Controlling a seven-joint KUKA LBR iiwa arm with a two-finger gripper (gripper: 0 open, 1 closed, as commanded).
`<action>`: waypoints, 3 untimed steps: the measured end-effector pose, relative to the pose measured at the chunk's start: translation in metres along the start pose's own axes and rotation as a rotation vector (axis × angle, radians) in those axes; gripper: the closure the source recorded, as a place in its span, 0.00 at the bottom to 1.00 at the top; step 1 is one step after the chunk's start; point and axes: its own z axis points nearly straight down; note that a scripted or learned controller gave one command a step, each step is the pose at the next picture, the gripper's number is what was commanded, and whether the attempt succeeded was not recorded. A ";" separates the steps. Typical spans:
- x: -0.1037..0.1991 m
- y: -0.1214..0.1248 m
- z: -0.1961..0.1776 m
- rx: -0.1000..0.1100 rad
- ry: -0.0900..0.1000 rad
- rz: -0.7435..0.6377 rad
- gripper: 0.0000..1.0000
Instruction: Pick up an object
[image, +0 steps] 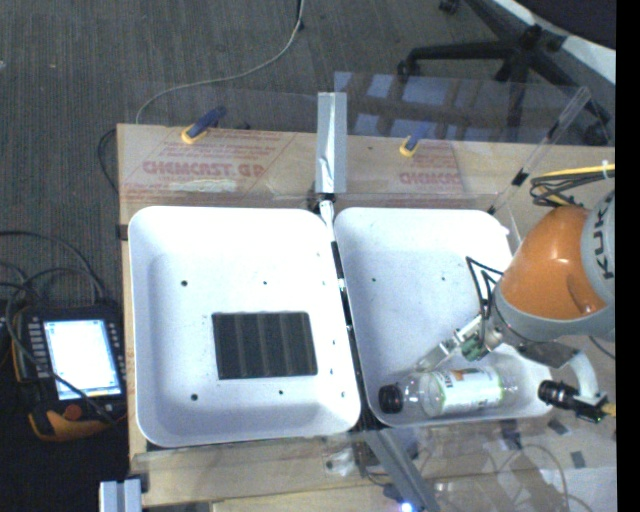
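Note:
A clear plastic bottle (458, 392) with a black cap and a white label lies on its side in the right bin (420, 260), against the front wall, cap pointing left. My gripper (455, 350) hangs low in that bin, just above and behind the bottle's neck end, close to it. Nothing is seen held in it. The grey and orange arm covers the bin's right side. In the left bin (170, 250) a flat black ribbed rectangle (265, 344) lies near the middle front.
The two bins meet at a raised rim (340, 290) down the middle. A handheld screen unit (75, 358) with cables lies on the floor left of the bench. Yellow clamps (200, 124) sit on the bench's far edge.

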 end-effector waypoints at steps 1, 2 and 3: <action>-0.035 0.016 -0.044 0.017 0.016 0.301 0.00; -0.038 -0.017 -0.040 0.014 0.017 0.024 0.00; 0.027 0.014 0.000 0.002 0.004 -0.012 0.00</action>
